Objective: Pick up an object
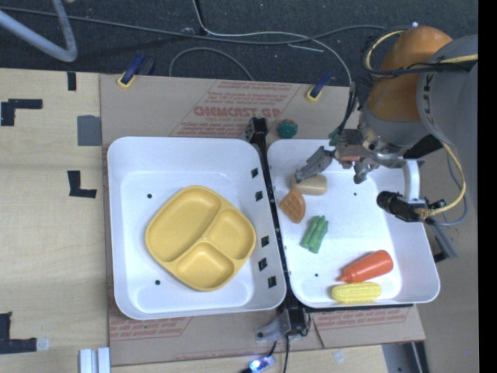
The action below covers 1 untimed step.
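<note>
Taking the right bin (404, 282) as your landmark: along its near wall lie a yellow corn cob (356, 291) and an orange carrot (366, 266); mid-bin a green piece (314, 233); farther, a brown piece (293, 206) touching a cream piece (311, 184). Your claw (338, 164) hangs over the far end, fingers spread apart, nothing between them; its wrist hides the far wall.

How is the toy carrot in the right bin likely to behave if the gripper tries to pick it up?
The toy carrot looks like smooth moulded plastic, so probably stiff, light and a little slippery. Its rounded, tapered body may roll or pivot if nudged. It lies close to the toy corn cob, which a grasp might disturb.
</note>
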{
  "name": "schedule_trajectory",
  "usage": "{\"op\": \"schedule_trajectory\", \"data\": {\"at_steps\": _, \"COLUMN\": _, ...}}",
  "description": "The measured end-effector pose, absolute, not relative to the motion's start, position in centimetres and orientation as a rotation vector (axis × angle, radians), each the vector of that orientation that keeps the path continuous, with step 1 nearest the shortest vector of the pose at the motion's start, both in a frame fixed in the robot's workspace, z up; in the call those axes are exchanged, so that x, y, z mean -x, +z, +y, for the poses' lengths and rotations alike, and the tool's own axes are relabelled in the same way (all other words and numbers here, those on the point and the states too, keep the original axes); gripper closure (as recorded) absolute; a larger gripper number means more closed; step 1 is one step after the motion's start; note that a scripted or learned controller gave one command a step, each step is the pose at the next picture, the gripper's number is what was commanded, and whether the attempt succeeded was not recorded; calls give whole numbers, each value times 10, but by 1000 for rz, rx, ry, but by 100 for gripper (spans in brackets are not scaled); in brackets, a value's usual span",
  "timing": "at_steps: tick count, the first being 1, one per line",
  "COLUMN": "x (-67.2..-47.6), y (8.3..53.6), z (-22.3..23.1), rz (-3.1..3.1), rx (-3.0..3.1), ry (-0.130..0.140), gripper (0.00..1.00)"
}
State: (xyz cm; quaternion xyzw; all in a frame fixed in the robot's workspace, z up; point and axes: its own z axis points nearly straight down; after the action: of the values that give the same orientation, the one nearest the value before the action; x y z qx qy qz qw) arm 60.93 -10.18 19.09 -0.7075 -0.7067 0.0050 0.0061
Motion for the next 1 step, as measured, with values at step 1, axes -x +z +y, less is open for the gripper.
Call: {"op": "schedule_trajectory", "data": {"at_steps": 1, "x": -612, "y": 199, "z": -102, "rz": -2222, "rx": 2219, "ry": 2, "gripper": 0}}
